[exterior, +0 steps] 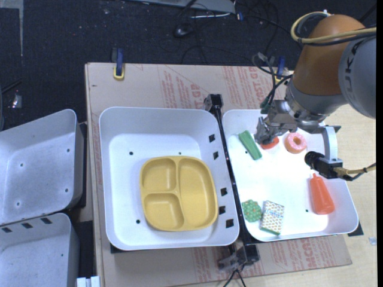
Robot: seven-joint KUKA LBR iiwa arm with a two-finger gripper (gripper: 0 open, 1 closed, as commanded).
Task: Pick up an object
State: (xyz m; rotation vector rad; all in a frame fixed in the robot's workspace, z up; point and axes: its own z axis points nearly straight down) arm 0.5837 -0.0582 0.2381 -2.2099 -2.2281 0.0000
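We see the bench (149, 82) carrying two white bins. The left bin (119, 160) holds a yellow divided plate (178, 193) at centre frame. In the right bin (287, 178), the arm (335, 58) reaches in from the upper right, its claw (267, 137) low over a small red object (270, 143); we cannot tell how it stands. Nearby lie an orange bottle (321, 194), a green block (250, 145), a pink ring (295, 143), a patterned packet (273, 217) and a green lump (251, 210).
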